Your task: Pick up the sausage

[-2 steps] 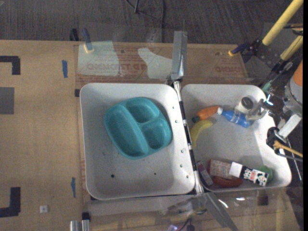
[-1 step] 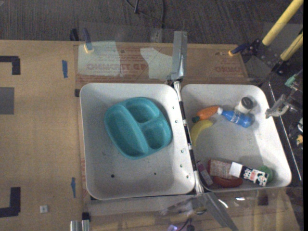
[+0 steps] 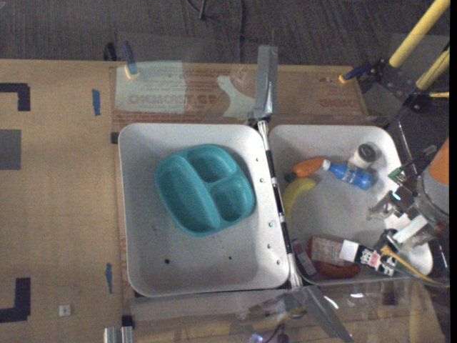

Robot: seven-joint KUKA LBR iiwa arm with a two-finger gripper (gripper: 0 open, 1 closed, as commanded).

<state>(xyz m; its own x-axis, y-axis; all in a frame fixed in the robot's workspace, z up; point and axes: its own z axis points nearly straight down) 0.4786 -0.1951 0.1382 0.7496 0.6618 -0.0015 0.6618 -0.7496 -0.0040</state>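
The sausage [image 3: 337,269] is a short dark-red link lying against the front wall of the right bin [image 3: 335,140], just below a reddish-brown packet [image 3: 327,249]. My gripper [image 3: 396,221] hovers over the right side of that bin, up and to the right of the sausage and clear of it. Nothing shows held in it. The grey arm with its orange band [image 3: 444,164] comes in from the right edge.
The right bin also holds a yellow banana [image 3: 297,191], an orange piece [image 3: 310,167], a blue bottle [image 3: 355,174], a round white-capped item [image 3: 366,153] and a black-and-white tube [image 3: 373,258] beside the sausage. A teal divided plate [image 3: 205,188] lies in the left bin [image 3: 143,249].
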